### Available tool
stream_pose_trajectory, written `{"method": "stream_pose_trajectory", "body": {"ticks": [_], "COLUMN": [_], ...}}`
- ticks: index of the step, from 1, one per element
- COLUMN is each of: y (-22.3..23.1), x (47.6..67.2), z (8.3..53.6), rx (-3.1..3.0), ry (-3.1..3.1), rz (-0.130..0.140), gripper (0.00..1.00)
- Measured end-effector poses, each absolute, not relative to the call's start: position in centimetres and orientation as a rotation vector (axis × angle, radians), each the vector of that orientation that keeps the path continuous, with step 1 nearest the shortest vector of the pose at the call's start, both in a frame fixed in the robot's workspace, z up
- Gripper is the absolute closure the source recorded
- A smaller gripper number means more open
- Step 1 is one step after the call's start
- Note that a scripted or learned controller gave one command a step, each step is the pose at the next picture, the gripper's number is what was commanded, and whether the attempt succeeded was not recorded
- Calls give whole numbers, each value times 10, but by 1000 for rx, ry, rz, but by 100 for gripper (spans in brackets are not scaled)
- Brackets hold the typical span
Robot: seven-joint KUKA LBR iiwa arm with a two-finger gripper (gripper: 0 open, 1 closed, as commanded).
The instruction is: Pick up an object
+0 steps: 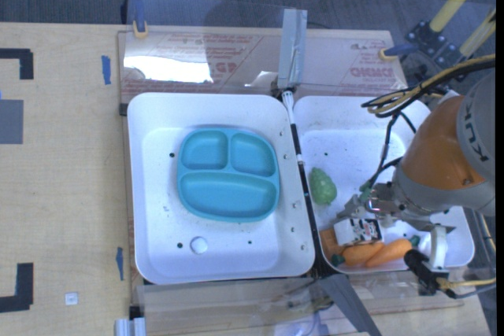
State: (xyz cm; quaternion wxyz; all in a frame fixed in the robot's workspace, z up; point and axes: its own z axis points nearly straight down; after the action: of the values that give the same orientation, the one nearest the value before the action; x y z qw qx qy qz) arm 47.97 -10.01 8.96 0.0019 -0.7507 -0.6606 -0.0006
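Note:
My gripper (356, 230) is low in the right bin (346, 139), near its front left corner. An orange carrot-shaped piece (376, 252) lies just below and right of it, along the bin's front wall. A small orange bit (331, 246) lies beside the gripper's left. A green leafy lump (322, 186) rests on the bin floor up and left of the gripper, apart from it. The view does not show anything held.
The left bin (150, 169) holds a blue divided plate (228, 174) and a small white disc (198, 245) near its front. The divider (300, 169) between the bins runs close to the gripper's left. The arm (453, 153) covers the right bin's right side.

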Motion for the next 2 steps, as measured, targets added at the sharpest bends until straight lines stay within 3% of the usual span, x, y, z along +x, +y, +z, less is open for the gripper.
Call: {"method": "stream_pose_trajectory", "body": {"ticks": [1, 2], "y": [-102, -102], "x": [480, 480], "z": [99, 99], "rx": [-2361, -2361], "ry": [-2072, -2071], "rz": [-1, 0], "gripper": [100, 0]}}
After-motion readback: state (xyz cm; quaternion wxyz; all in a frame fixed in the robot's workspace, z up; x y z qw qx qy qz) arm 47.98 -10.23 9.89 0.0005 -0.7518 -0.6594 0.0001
